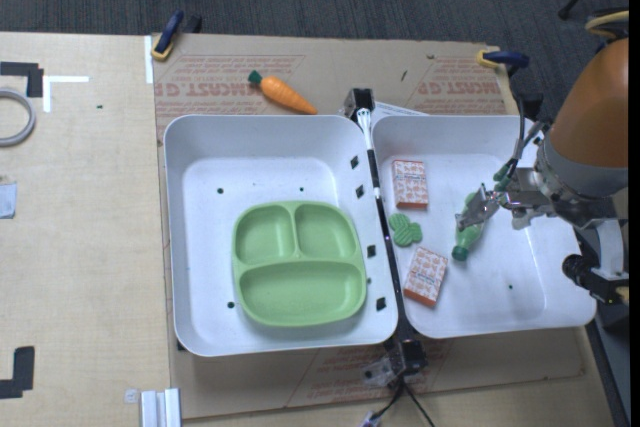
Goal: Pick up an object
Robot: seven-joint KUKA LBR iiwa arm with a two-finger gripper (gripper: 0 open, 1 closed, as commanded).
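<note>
The gripper [482, 206] clenches a green bottle [467, 237] — held tilted between its jaws (over the right bin [520, 300]). Beyond the jaws' tips lies a green ridged piece [405, 231].

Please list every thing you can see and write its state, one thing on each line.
Green divided plate: lying flat in the left bin.
Upper red carton: flat in the right bin.
Lower red carton: flat, same bin.
Round green piece: between the cartons.
Green bottle: tilted, at the gripper; grasp unclear.
Toy carrot: on cardboard, outside the bins.
</note>
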